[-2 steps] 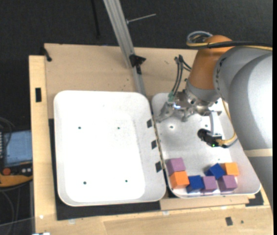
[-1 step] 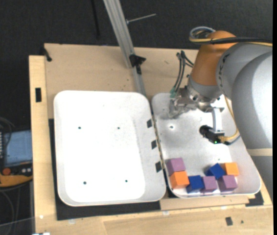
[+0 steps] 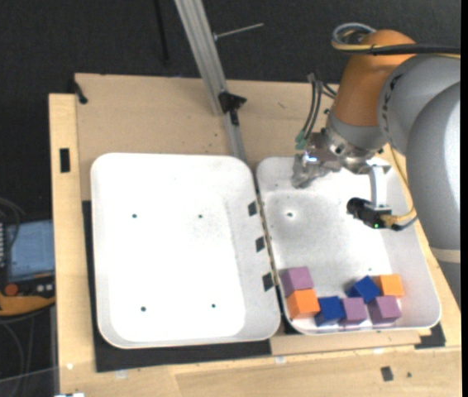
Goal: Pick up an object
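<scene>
Blocks clustered at the near edge of the right bin [image 3: 399, 246], claw far from them.

Small cubes lay jumbled along the near wall: a purple block [image 3: 297, 278] above an orange block [image 3: 303, 302], a blue block [image 3: 331, 308], more purple ones [image 3: 355, 309] and another orange block [image 3: 391, 284] to the right. They looked light, rigid and flat-sided, so probably easy to pinch across two opposite faces; the leftmost purple one seemed freest. The claw [image 3: 306, 170] hovered at the bin's far left corner, well apart from them; how far open it stood, I could not tell. The left bin [image 3: 168, 246] sat beside it on the desk [image 3: 64, 222].
</scene>
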Controlling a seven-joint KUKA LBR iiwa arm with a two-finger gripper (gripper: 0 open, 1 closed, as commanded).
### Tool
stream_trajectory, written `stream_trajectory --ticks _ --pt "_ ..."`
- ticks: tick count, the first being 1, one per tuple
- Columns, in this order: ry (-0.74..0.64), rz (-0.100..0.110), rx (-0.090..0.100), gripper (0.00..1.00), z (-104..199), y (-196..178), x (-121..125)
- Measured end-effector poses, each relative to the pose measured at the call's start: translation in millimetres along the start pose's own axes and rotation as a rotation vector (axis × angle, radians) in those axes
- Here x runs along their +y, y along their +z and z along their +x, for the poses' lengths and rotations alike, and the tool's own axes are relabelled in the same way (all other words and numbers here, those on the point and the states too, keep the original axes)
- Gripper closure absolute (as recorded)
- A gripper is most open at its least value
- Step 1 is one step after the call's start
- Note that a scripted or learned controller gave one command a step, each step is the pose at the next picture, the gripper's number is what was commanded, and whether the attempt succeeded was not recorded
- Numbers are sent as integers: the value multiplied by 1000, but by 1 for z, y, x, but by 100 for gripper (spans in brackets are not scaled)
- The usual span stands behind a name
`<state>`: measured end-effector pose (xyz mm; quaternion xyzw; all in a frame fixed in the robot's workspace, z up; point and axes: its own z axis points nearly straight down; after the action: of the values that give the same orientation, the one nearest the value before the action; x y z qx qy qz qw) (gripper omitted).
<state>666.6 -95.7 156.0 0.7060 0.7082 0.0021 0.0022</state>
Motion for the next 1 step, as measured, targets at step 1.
stream_trajectory --ticks 1 --pt "-1 -3 0 100 3 -61 9"
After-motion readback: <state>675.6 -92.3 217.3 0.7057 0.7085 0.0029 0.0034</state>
